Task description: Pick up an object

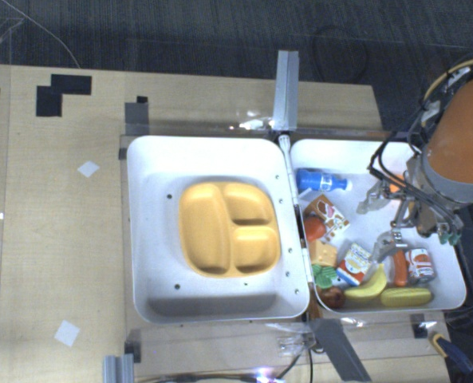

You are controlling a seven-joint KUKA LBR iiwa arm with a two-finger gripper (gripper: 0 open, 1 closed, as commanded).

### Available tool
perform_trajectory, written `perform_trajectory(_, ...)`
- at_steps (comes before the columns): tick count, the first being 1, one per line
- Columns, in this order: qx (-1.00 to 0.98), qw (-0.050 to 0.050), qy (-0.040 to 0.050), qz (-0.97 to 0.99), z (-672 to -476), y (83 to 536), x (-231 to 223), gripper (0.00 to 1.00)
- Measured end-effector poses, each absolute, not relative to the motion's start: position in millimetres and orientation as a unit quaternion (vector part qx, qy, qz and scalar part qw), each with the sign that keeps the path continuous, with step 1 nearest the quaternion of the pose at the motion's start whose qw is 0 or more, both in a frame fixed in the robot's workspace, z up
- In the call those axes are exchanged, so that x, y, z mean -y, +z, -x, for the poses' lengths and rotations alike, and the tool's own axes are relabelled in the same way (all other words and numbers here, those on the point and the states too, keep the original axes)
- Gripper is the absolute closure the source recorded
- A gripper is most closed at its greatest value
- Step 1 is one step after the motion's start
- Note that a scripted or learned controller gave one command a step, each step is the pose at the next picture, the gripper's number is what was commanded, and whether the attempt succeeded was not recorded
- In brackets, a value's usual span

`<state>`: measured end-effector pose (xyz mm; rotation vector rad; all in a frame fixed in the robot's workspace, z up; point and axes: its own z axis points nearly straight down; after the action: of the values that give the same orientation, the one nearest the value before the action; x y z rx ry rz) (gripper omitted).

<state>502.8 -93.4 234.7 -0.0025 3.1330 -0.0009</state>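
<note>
Two white bins side by side on a wooden bench. Left bin (152, 214) holds a yellow divided tray (226, 228), three compartments, sitting about centre, nothing in it.

Right bin (459, 282) is full of toy food and small items. Blue bottle (322, 183) lies on its side at the far left corner of that bin. Just nearer than it, a brown-and-white snack packet (325, 212), with a red tomato-like piece (314, 229) touching its near-left edge. Small juice carton (355, 263) near the middle, tilted. Green piece (324, 277) along the left wall. Banana (367, 285) curved along the near side, a yellow oblong fruit (405, 297) just right of it by the near wall. Orange carrot-like piece (400, 270) upright-ish beside a small red-labelled can (420, 265).

Arm comes in from the right, orange band at the right edge. Gripper (386, 224) hangs over the right half of the right bin, above the carrot and can area, fingers spread apart, nothing between them. Objects all lying in the bin.
</note>
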Motion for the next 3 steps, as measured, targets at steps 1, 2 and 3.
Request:
perform_trajectory(1,-1.0,0.002,0.0,-0.009,-511.9,168,129,0.0)
perform_trajectory(2,-1.0,0.012,-0.0003,0.015,-495.7,102,162,0.0)
perform_trajectory(3,-0.995,0.007,-0.0002,-0.103,-591.7,89,181,0.0)
